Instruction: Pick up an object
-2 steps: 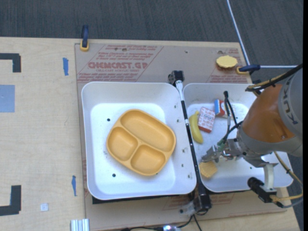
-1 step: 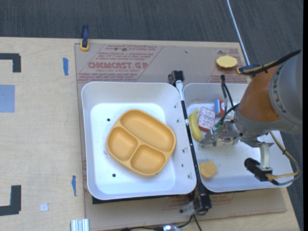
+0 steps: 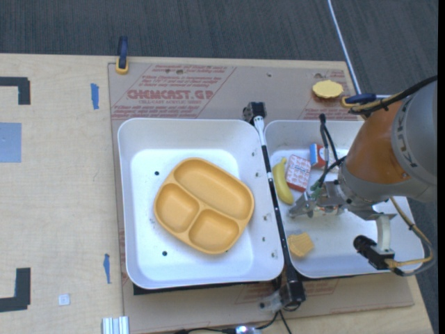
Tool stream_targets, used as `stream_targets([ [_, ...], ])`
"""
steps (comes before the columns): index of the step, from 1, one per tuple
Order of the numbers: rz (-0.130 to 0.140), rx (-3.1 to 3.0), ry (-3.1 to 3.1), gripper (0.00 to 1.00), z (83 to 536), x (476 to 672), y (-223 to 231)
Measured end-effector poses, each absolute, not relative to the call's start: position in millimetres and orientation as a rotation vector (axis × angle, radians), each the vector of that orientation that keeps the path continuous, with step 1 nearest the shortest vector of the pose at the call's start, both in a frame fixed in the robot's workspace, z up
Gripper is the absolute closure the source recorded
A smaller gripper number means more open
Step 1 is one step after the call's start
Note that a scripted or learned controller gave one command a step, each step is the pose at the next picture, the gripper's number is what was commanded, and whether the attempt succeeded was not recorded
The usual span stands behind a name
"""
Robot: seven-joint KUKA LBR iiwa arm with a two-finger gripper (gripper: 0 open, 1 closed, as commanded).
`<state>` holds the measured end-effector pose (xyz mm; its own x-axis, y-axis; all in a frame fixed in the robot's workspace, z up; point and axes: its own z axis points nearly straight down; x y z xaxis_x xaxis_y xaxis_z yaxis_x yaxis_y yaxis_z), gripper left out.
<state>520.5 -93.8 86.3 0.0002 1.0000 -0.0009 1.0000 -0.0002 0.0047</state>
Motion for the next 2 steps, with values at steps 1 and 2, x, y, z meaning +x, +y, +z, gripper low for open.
stream_targets([
  [1,0.005,2.219,2.218,0.00,86.3,503.1,-94.6],
  [2,0.004,2.217,2.220,0.00,86.1,556.2,-92.1],
])
